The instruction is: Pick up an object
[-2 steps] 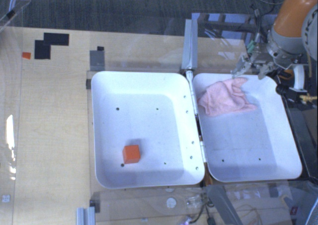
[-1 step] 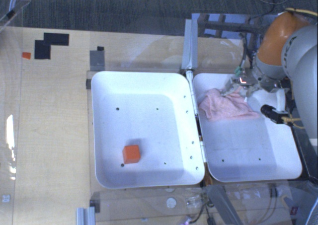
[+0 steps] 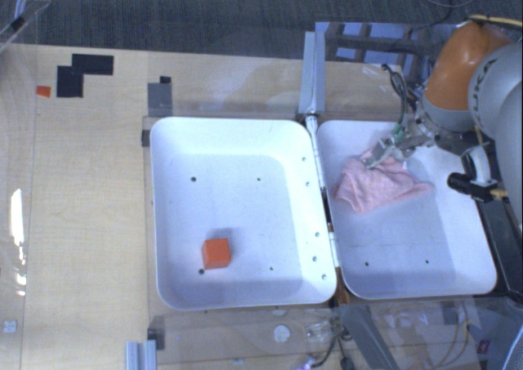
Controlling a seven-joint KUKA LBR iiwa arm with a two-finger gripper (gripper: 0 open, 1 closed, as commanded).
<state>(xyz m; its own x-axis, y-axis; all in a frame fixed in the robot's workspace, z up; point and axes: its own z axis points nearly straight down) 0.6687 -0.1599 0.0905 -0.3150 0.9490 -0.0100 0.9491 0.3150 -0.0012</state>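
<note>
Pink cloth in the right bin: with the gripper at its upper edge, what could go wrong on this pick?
The gripper meets the pink cloth only at its upper edge, so it may pinch a thin fold that slips out. The limp cloth could also drag across the right bin rather than lift.

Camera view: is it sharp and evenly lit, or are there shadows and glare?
In the camera view, light is soft and fairly even; the orange block casts a faint shadow in the left bin; white glare streaks mark the bench at left; the gripper over the pink cloth looks slightly blurred.
</note>
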